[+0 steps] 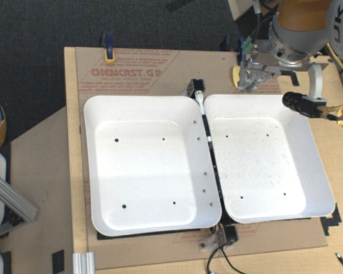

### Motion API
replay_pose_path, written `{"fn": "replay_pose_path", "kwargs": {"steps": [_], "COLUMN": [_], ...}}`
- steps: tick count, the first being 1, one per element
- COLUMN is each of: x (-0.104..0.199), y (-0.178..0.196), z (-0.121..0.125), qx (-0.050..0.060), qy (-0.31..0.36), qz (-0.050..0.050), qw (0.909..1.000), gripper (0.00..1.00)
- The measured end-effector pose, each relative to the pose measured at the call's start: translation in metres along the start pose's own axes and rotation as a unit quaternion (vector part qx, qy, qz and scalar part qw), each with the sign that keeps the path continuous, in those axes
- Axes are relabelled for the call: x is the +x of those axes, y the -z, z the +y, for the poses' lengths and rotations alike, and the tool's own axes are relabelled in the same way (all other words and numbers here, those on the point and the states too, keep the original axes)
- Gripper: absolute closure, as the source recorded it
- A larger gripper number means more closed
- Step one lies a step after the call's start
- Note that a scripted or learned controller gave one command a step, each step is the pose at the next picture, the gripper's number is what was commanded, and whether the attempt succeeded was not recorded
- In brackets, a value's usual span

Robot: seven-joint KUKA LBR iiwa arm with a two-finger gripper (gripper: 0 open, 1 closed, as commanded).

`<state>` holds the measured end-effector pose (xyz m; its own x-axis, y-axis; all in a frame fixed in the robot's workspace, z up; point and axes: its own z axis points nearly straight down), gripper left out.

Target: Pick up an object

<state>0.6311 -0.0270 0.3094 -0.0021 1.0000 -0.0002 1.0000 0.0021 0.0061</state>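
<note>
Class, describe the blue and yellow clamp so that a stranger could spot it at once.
Start at the brown board under the two white bins. Follow its far edge to the left corner: the clamp stands there, the one blue and yellow thing on that edge.

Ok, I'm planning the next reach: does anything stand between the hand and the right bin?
Nothing visible does. The hand hangs above the bench just beyond the far rim of the right bin.

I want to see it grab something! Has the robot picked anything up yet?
Not that this view shows. The metal two-finger claw hangs past the far rim of the right shallow white plastic bin, and whatever is between its fingers is too blurry to tell. The whole pick looks left to do.
</note>
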Motion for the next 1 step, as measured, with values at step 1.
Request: {"fn": "replay_pose_path", "kwargs": {"steps": [1], "x": [-0.014], "y": [0.0317], "z": [-0.0147], "qx": [0.0], "qy": [-0.002], "qz": [-0.001], "qw": [1.0], "gripper": [1.0]}}
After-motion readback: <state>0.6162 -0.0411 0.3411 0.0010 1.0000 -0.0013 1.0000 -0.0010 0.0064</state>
